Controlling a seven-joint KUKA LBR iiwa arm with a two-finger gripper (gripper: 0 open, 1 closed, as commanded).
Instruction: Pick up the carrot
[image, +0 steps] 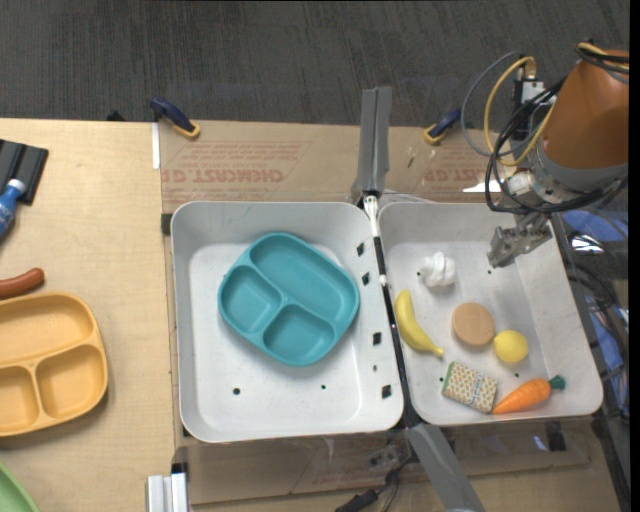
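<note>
An orange carrot (524, 394) with a green top lies in the front right corner of the right bin (570, 300). My gripper (517, 243) hangs over the bin's back right part, well behind the carrot and apart from it. Its fingers are open, with nothing between them.
The right bin also holds a banana (414, 325), a tan round cookie (473, 324), a lemon (510, 346), a patterned sponge (470, 387) and a white crumpled item (436, 269). A teal divided plate (288, 298) lies in the left bin. A yellow tray (45, 365) sits on the bench at left.
</note>
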